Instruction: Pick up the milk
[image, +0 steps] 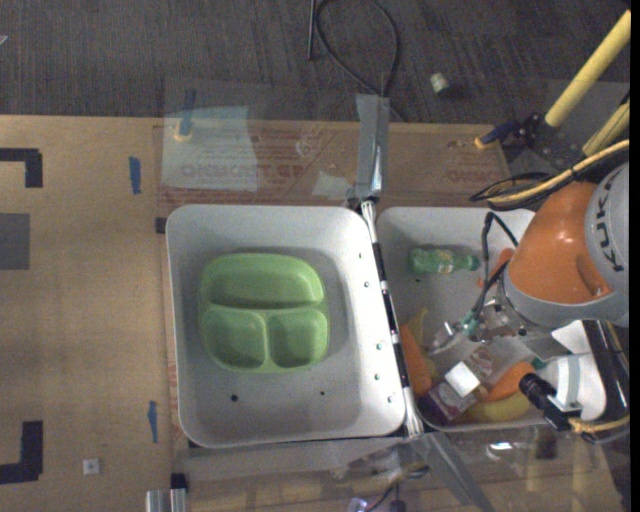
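Gripper (478, 326), low in the right bin (400, 228), hanging from the grey wrist under the orange band. Open or closed: cannot tell, with the tip lost in clutter and glare. Nothing seen gripped.

Just below and slightly left of the gripper in the view: the milk (459, 388), probably the small dark carton with a white square cap, lying near the bin's front wall. Apparently tipped on its side, long axis on a diagonal from lower left to upper right, cap end toward the gripper. Near the gripper but seemingly apart from it.

Packed around the carton: an orange carrot-like piece (414, 362) just beside it on the left, a yellow item (498, 409) and an orange item (512, 381) on its right. Farther back in the same bin, well apart: a green bottle (441, 262) lying flat.

In the left bin (190, 330), a green divided plate (264, 312), irrelevant to the grasp.

Judged requirement: a short shift toward the front wall, with closure across the carton's narrow width, square to the diagonal.
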